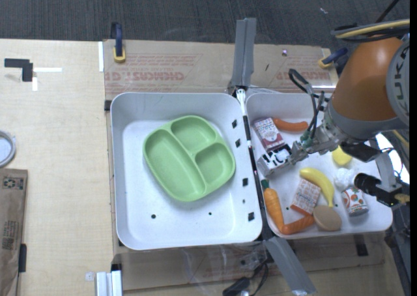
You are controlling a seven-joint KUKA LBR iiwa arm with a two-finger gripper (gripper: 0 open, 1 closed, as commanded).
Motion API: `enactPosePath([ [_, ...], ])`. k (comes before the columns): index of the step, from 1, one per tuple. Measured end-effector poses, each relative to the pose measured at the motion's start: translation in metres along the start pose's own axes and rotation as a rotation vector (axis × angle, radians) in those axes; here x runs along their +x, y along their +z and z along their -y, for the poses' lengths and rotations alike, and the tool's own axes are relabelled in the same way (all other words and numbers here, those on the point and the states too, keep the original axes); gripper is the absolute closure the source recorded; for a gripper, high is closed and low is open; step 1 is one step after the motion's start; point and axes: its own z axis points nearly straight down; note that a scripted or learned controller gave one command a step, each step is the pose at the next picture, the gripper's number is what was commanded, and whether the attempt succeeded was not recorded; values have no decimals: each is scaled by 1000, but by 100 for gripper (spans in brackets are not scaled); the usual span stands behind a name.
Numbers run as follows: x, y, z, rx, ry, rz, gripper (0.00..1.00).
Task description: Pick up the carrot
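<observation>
White plastic makes up both shallow bins in front of you. Your left bin [124, 158] carries one pale green divided plate [189, 156] with three compartments, lying slightly left of the bin's middle.

Your right bin [384, 220] is crowded. Your target, the orange carrot with a green stem end [273, 207], lies along the bin's left wall near the front corner, stem end pointing away from the front. Touching its tip, a second orange piece [297, 225] runs along the front wall; you cannot tell what it is. A third orange item, long and thin [290, 124], lies near the back wall. Count also one yellow banana [318, 182], one round tan object [327, 218], one yellow lump [341, 156], one small white cup with orange print [355, 202], and three small printed packets: red and white [267, 133], black and white [276, 156], and orange-toned [305, 195].

Your gripper [270, 169] reaches in low over the black and white packet, just behind the carrot's stem end; you cannot tell how its jaws stand. One grey arm with an orange band [365, 86] hangs over the bin's right side.
</observation>
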Motion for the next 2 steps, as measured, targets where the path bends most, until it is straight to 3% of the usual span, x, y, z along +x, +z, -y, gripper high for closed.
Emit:
enactPosePath([
  [1, 78, 0, 10, 4, 74, -1, 100],
  [2, 140, 0, 8, 1, -552, -1, 100],
])
